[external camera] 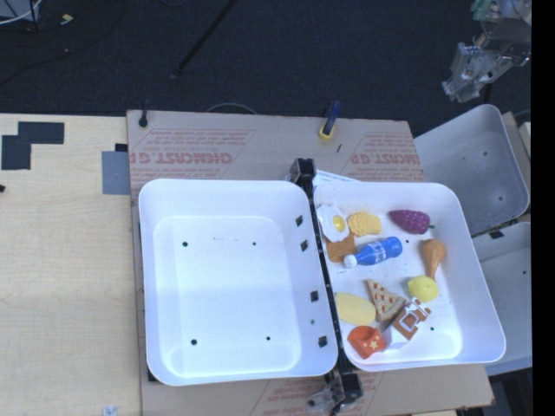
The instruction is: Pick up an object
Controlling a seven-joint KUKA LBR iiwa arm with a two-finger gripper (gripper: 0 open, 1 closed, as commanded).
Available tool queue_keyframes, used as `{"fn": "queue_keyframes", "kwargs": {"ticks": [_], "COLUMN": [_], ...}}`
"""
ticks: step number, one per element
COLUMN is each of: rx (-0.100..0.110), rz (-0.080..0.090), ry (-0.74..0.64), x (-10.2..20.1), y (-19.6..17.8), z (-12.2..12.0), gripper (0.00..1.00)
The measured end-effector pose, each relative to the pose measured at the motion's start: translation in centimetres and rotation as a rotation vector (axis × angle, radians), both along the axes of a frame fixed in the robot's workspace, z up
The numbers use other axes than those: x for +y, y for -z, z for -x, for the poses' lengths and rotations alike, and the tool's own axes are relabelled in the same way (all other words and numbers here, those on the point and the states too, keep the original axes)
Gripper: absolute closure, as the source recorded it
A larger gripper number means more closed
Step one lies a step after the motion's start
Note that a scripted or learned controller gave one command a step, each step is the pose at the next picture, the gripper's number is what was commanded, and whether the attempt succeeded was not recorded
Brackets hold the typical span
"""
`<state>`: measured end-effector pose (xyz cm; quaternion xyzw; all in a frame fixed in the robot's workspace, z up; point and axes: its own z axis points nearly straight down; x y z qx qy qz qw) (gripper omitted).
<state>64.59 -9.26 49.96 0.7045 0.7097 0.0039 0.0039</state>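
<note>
The left bin (227,295) sits on a sheet of printed cardboard (217,150) on the bench, and its white floor shows a few small dark holes. Touching it along a black clipped seam, the right bin (468,258) holds all the toy food. Against the seam lies a fried egg (336,224), with a brown piece (340,250) just below it whose shape is hard to make out. Next come a yellow ridged piece (363,224), a blue bottle (378,251) lying on its side, and lower down a pale yellow oval (354,308) and a red tomato-like piece (368,341). A waffle wedge (382,299) lies beside a small brown-and-white item (413,318) too small to identify. Farther right are a purple bunch of grapes (409,222), a drumstick (432,256) and a yellow lemon (422,288). At the upper right, well apart from both bins and over the dark floor, hangs the gripper (473,69); it is blurred and partly cut off by the frame's top corner, so whether it is spread or pressed together cannot be told, and nothing can be seen in it.
</note>
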Motion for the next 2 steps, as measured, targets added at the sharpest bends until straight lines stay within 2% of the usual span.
{"fn": "queue_keyframes", "kwargs": {"ticks": [1, 2], "rx": [0.016, 0.033], "rz": [0.0, -0.003], "ry": [0.009, 0.01], "x": [-2.3, -3.2], "y": [-2.3, 11.0], "z": [0.1, 0.3], "gripper": [1.0, 1.0]}}
